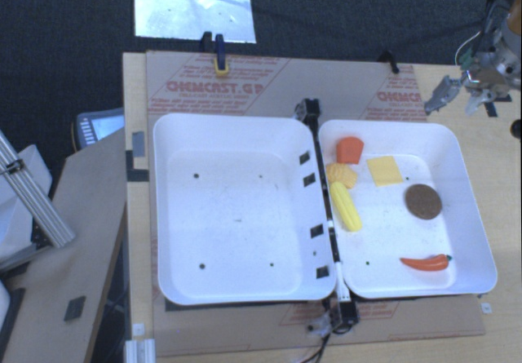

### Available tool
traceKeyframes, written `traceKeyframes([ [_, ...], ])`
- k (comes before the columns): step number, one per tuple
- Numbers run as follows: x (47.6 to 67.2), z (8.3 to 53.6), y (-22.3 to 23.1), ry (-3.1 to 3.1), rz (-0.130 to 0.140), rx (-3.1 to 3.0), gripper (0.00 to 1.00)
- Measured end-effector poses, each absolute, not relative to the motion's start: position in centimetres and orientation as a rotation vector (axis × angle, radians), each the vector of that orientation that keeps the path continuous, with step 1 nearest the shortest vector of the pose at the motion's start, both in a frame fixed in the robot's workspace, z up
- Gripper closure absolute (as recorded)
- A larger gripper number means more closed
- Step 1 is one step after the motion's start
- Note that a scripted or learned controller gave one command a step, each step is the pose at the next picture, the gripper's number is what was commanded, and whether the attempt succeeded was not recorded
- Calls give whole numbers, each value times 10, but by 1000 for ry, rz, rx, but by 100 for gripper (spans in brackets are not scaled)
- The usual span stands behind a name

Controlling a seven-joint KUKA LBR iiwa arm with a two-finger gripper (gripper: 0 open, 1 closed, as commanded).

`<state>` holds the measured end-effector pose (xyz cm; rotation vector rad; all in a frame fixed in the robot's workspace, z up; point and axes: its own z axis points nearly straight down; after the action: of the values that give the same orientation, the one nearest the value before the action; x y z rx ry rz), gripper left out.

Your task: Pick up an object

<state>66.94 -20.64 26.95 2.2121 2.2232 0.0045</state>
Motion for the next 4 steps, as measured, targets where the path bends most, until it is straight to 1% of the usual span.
traceKeyframes([
  [1,670,310,-206,2223,6,2211,0],
  [2,669,391,-206,2220,9,2207,0],
  [3,629,493,-207,2212,11,2210,0],
  [4,631,497,-206,2221,5,2208,100],
])
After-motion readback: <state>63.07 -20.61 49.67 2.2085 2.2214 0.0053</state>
